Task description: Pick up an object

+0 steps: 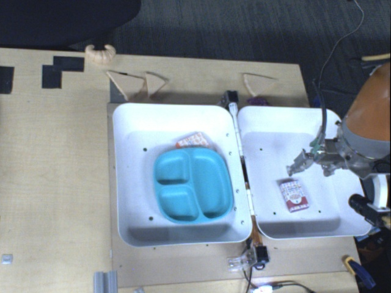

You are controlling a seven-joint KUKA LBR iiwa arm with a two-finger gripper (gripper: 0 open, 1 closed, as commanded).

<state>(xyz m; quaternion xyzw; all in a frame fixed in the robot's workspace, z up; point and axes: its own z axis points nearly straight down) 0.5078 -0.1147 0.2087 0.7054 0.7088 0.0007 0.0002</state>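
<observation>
A small red and white packet (293, 195) lies flat on the floor of the right bin (269, 133), toward its front. My gripper (301, 163) hangs over the right bin, just above and slightly right of the packet, reaching in from the right. Nothing shows between its fingers. In the left bin (131, 163) sits a blue three-compartment plate (193, 185). A second red and white packet (192, 140) pokes out from behind the plate's far edge.
The ridge where the two bins meet (240, 163) runs down the middle. Wooden bench surface (55, 176) spreads to the left. Cables and a connector (256, 258) lie at the front edge below the bins.
</observation>
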